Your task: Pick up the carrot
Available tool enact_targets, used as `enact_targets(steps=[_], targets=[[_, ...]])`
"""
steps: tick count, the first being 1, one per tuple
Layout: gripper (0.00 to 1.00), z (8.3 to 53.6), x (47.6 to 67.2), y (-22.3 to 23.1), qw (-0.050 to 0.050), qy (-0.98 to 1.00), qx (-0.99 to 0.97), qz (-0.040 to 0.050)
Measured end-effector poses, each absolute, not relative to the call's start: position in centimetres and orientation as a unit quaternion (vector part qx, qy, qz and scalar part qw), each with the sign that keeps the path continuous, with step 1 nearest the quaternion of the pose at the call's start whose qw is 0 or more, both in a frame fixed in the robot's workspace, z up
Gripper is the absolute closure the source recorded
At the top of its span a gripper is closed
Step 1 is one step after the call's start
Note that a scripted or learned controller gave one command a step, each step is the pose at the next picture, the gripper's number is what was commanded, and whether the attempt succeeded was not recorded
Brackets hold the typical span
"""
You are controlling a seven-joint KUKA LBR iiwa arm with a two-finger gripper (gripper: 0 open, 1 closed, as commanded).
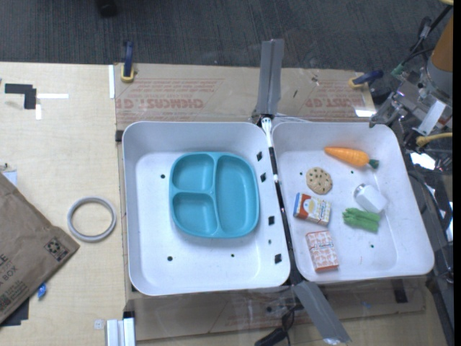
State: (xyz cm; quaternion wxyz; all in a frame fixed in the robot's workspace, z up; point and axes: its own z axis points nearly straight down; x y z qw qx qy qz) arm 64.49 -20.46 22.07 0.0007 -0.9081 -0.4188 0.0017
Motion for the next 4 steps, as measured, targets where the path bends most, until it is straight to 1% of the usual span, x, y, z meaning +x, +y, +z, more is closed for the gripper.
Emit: enact_targets(steps=[1, 2, 3, 4], targets=[[0.00, 10.5, 61.9, -20.9, 0.005, -0.612, -0.791, -0.0001], [0.00, 10.0, 66.1, -20.3, 0.000, -0.505, -0.863, -0.0065], [0.00, 10.0, 64.8, -19.5, -0.006, -0.660, -0.751, -0.0046], [0.00, 9.3, 64.5, -17.1, 0.000, -0.558, -0.830, -0.0001]])
